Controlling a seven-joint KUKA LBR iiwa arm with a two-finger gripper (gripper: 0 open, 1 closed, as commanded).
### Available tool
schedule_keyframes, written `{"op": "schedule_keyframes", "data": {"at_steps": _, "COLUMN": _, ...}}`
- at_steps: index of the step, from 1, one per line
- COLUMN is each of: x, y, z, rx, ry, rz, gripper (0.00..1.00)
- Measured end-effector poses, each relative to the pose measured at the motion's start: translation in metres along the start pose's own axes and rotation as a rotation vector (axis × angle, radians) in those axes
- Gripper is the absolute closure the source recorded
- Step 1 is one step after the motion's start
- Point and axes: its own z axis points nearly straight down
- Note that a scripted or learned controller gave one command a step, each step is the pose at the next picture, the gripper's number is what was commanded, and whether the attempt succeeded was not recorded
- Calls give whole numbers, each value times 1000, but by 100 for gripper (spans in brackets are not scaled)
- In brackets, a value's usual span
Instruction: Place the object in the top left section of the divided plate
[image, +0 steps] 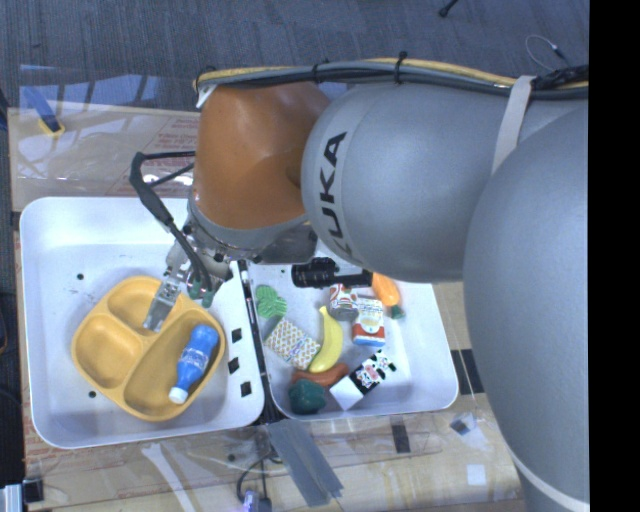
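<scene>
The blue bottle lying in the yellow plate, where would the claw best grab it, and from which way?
Probably across the middle of its body, coming straight down from above. The bottle lies flat in the plate's lower right section, white cap toward the near rim. Its long, narrow sides give the fingers two parallel faces to close on, set crosswise to its length. The gripper hangs just up-left of it.

Bench with two white bins
</scene>
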Motion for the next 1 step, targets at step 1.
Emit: {"op": "schedule_keyframes", "data": {"at_steps": 1, "x": -1, "y": 1, "z": -8, "rx": 2, "ry": 1, "rz": -4, "gripper": 100}}
